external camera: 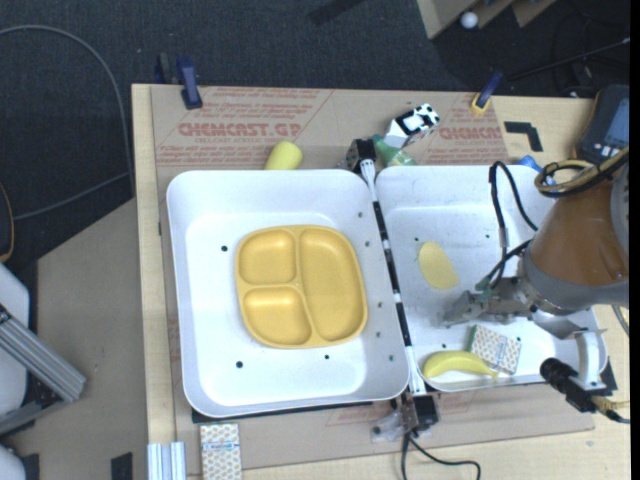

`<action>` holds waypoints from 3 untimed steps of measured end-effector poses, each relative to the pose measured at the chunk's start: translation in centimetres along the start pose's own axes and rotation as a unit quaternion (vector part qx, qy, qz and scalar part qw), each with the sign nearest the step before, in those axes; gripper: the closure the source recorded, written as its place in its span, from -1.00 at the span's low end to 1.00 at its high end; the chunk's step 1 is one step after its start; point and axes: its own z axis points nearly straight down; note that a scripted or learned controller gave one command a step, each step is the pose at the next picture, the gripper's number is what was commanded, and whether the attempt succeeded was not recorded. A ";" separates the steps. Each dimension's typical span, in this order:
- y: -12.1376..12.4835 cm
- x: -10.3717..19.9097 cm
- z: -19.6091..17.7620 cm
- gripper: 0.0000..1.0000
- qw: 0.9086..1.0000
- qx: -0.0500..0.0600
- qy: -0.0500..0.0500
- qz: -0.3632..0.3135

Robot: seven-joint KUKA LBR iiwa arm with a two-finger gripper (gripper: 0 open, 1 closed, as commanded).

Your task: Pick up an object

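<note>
The arm reaches low into the right bin [470, 183]; its gripper [470, 308] hangs above the banana [457, 365], just beside the patterned packet [496, 349], finger state unclear.

A yellow banana [458, 366] lies flat along the near wall of the right bin [440, 193]. A patterned white sachet [496, 349] lies just beside it. A pale yellow oval piece [437, 265] lies mid-bin, apart.

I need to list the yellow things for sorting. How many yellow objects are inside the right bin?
2: a flat oval yellow piece mid-bin, and a banana at the near edge. The arm may hide others.
</note>
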 end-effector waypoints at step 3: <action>16.9 3.8 0.9 -1.00 1.000 -0.001 0.001 -0.002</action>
